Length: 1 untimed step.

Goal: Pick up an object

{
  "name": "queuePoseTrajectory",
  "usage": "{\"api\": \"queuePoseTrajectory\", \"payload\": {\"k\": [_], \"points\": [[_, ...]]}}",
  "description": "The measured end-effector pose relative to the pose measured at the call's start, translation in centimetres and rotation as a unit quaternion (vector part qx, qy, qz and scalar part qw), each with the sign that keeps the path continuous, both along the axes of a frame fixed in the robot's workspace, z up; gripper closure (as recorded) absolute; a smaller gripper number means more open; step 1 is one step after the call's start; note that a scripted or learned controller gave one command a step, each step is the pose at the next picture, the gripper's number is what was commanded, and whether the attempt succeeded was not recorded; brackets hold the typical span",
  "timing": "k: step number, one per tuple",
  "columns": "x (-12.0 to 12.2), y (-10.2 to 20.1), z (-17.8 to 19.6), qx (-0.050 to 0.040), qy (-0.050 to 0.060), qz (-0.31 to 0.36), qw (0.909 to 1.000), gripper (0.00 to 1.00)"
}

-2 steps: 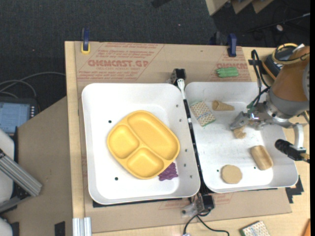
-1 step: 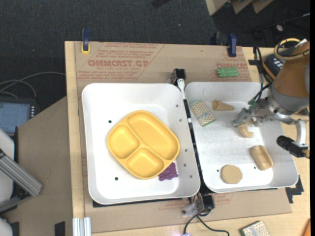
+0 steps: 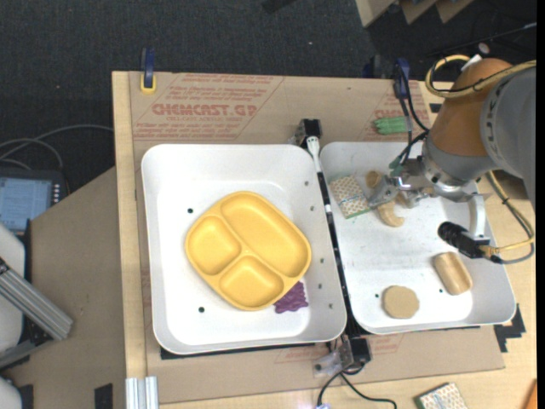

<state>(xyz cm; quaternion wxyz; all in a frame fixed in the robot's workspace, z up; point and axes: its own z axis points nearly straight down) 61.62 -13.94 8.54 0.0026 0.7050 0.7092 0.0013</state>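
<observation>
Tan object point(image 3: 391, 216) in right bin point(image 3: 426, 313), on cardboard-topped bench point(image 3: 213, 109).

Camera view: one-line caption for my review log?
Arm's tool low in right bin among small tan pieces; yellow divided tray lies in left bin.

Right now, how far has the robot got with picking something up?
Nothing looks lifted yet. The gripper is down in the right bin, close to a small tan piece and a patterned square. I cannot see anything between its fingers. Closing on an object and raising it are left to do.
</observation>
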Motion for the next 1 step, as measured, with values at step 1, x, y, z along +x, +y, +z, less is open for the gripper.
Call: {"api": "queuePoseTrajectory", "payload": {"k": [1], "points": [[-5.15,7.86,10.51,0.0024,0.001,0.0,1.0,1.0]]}}
